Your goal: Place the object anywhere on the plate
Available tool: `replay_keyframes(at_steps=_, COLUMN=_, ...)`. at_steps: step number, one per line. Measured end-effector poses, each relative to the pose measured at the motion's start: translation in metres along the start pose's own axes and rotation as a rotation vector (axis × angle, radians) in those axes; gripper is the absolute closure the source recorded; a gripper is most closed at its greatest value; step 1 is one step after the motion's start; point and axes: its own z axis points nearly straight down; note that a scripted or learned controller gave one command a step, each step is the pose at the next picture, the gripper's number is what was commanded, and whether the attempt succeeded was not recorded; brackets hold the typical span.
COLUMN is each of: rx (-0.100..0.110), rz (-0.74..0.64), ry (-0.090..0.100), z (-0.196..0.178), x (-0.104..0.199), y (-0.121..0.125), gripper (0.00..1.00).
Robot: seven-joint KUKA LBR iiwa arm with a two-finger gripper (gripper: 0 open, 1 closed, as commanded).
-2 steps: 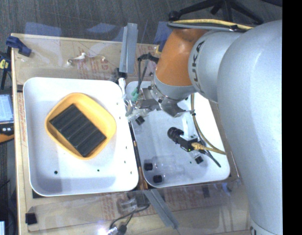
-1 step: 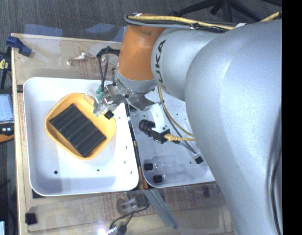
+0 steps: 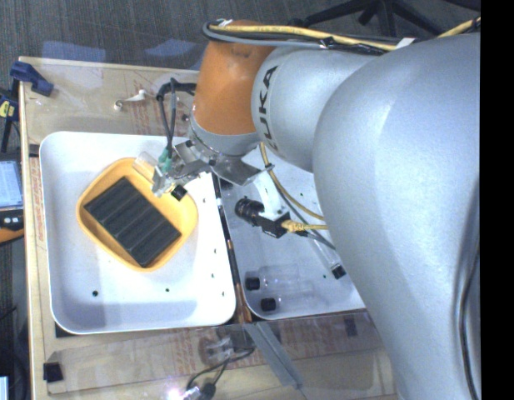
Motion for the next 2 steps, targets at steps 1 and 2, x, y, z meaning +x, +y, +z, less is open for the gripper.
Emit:
replay_keyframes(at_steps=1, rx=0.006, rz=-0.07, ry=0.003, z=0.0012, x=0.0234, y=-0.0019, gripper=1.0)
replay_keyframes(at_steps=2, rx=0.006, rz=-0.07, ry=0.002, z=0.0012, x=0.0231, y=-0.0019, gripper=0.0)
